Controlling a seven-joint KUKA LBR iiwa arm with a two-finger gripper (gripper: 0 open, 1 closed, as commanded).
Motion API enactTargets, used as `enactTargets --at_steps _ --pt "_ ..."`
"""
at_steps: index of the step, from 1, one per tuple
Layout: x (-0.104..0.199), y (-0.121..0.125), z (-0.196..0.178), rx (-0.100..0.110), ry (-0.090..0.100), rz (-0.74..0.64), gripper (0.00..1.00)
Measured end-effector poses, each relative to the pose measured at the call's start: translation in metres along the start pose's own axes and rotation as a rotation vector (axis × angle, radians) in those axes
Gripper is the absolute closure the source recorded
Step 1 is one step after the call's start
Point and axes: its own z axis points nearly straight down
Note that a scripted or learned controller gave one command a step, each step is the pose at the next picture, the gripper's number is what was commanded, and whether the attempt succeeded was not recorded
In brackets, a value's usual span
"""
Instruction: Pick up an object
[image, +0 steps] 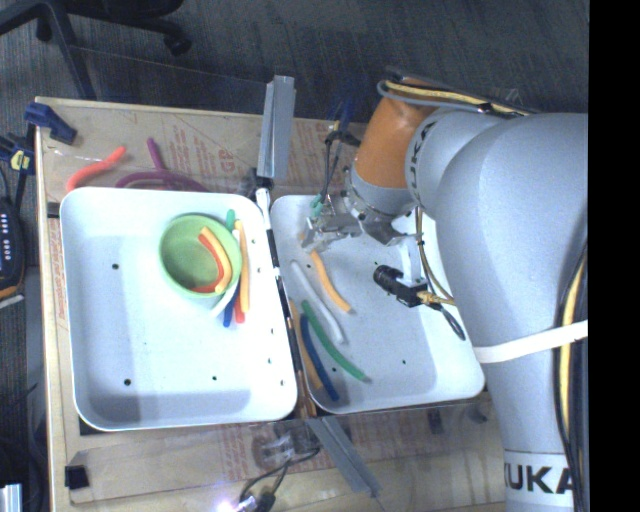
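Note:
My gripper (322, 226) hangs over the far left part of the right bin (440, 375), close to the bin's back wall. Just in front of it an orange stick (331, 281) lies on the bin floor, with a white stick (316, 287) beside it. Further forward lie a green stick (338, 352), a blue stick (317, 358) and an orange stick (308, 362) along the left wall. I see nothing between the fingers.
The left bin (150, 370) holds a green bowl (190, 258) with orange and yellow sticks in it, and more coloured sticks (238, 285) lean at its right. Loose sticks (130, 170) lie on the bench behind the left bin. A metal bar (274, 125) stands between the bins.

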Motion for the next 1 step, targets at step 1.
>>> enactTargets --at_steps 1 --pt "0.0386 -0.0030 -0.0881 -0.003 -0.002 -0.243 1.00"
